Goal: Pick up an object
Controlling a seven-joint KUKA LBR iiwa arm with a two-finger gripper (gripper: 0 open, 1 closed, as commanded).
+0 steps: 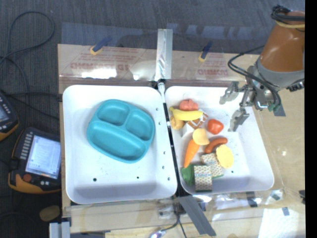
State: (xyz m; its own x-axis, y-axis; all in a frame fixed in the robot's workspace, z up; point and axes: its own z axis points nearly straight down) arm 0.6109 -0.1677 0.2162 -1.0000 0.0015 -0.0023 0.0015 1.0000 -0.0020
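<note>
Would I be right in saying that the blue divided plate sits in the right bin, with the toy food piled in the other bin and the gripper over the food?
Not quite: the camera view shows the blue divided plate in the left bin, not the right. The rest stands: the toy food is piled in the other bin, and the gripper is over the food.

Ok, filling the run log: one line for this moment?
gripper: open, holding nothing | above right bin | toy food: untouched | left bin: blue tray
</note>
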